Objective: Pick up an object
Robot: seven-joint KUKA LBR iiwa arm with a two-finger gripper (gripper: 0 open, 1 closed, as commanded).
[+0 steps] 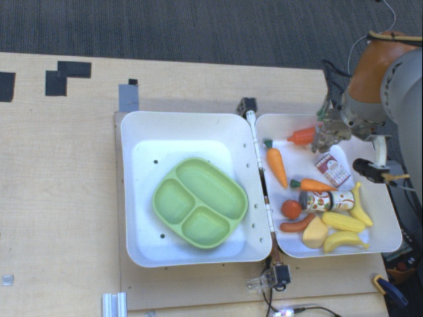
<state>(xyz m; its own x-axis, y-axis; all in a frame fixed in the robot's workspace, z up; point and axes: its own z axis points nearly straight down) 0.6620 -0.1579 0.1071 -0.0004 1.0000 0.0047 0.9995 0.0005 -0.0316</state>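
Observation:
The right bin [391, 238] holds several toy foods. A carrot [276, 165] lies at its left side, and a second carrot [314, 185] lies near the middle. A tomato [291, 209], a sausage [295, 226], a small bottle [327, 201], a corn cob [342, 222] and bananas [345, 242] crowd the front. A red and white packet [333, 170] lies at the back right. My gripper [325, 141] hangs low over the bin's back part, just right of an orange-red toy [301, 136] and just above the packet. Nothing visibly sits in its grasp.
The left bin [132, 177] bears a green divided plate [200, 202]. A black clamp [248, 104] sits on the ridge between the bins. The arm's orange band [377, 65] and grey wrist rise over the right bin's back right corner. Cables lie at the bench's front edge.

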